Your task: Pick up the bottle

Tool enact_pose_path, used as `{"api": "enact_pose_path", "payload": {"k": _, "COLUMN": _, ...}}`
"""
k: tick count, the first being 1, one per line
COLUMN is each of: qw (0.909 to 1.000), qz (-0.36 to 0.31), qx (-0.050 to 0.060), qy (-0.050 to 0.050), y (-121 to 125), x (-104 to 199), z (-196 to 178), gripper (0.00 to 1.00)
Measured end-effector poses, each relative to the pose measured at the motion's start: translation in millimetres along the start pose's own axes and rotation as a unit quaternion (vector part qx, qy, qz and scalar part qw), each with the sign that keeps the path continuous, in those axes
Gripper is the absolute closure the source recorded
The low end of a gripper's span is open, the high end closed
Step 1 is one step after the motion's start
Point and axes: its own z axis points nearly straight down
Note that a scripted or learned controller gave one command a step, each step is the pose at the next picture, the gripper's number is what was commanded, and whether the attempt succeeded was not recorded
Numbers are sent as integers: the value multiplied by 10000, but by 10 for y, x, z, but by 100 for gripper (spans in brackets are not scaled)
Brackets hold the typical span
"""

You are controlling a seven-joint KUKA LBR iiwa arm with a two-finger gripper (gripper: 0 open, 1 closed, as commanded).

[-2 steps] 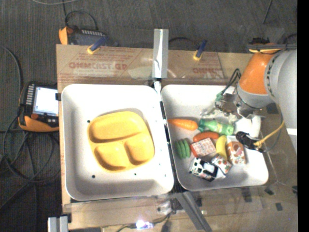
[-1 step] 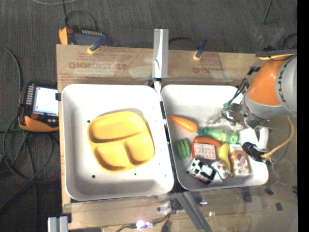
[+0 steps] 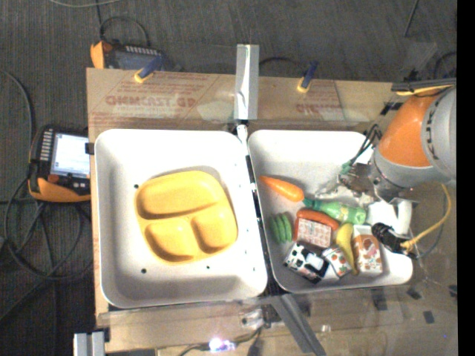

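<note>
Roughly, from left to right across the bench:

Left bin [image 3: 111, 221]: shallow white plastic with rounded corners and a smooth, faintly glossy floor; it sits beside the right bin, their rims nearly touching at the middle.
Tray [image 3: 187, 215]: yellow plastic, rounded, moulded into three compartments; it lies slightly turned on the floor of the left bin.
Right bin [image 3: 312, 150]: the same white plastic; its contents crowd the near half and the right side.
Carrot [image 3: 282, 188]: smooth orange toy, tapered, lying at a slant near the middle of the right bin.
Bottle [image 3: 343, 211]: green plastic, lying on its side in the right bin, between the carrot and the gripper, just above a red packet [image 3: 315, 232].
Other contents: a ribbed green piece [image 3: 281, 227], a yellow banana [image 3: 345, 237], a carton with a black-and-white pattern [image 3: 305, 261] and two small printed cartons [image 3: 367, 252], packed close together at the near edge.
Arm [image 3: 415, 143]: grey with a rounded orange band, reaching in over the right rim of the right bin.
Gripper [image 3: 355, 180]: dark metal, low over the right end of the bottle; whether its fingers are spread or closed cannot be told.
Bench top [image 3: 171, 99]: flat brown board with faded red print, held by two clamps.
</note>
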Motion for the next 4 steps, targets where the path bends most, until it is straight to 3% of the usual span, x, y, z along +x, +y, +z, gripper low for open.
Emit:
{"api": "enact_pose_path", "payload": {"k": 1, "qw": 10000, "qz": 74, "qx": -18, "qy": 43, "y": -127, "x": -87, "z": -24, "gripper": 0}}
{"api": "enact_pose_path", "payload": {"k": 2, "qw": 9988, "qz": 483, "qx": 112, "qy": -20, "y": -264, "x": 686, "z": -616, "gripper": 0}}
{"api": "enact_pose_path", "payload": {"k": 3, "qw": 9982, "qz": 593, "qx": 63, "qy": -14, "y": -315, "x": 220, "z": 15, "gripper": 0}}
{"api": "enact_pose_path", "payload": {"k": 4, "qw": 9999, "qz": 102, "qx": 113, "qy": -20, "y": -620, "x": -274, "z": -426, "gripper": 0}}
